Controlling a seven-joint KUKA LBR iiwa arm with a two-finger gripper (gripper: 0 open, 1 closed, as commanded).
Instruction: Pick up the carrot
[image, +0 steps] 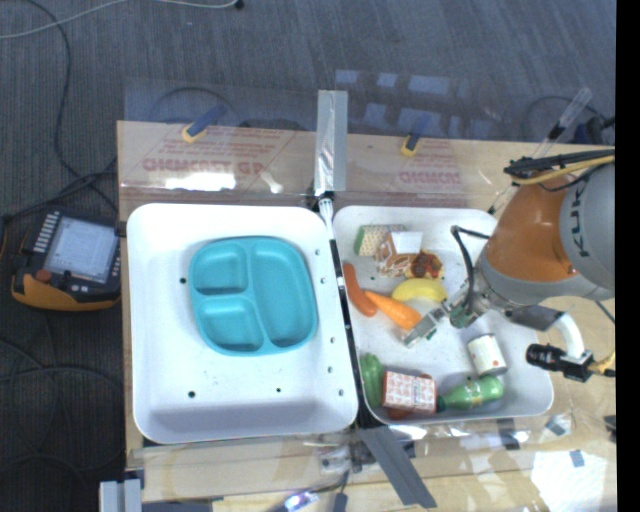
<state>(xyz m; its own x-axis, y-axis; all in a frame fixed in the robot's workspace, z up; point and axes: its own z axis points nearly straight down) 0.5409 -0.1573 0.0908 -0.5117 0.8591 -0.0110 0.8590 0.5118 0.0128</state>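
Orange carrot (391, 308) lies just beside the tool (427, 327).

— Left white bin (160, 400): what sits in it?
— A turquoise sectioned plate (252, 293).
— And in the right white bin (540, 395)?
— An orange carrot (392, 309); a yellow lemon (418, 291) at its one o'clock; a red-and-white patterned box (409, 392) at six; a green bottle (472, 393) at five.

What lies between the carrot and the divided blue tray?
In the camera view, the bins' adjoining white walls and bare floor of the left bin separate the carrot from the blue tray.
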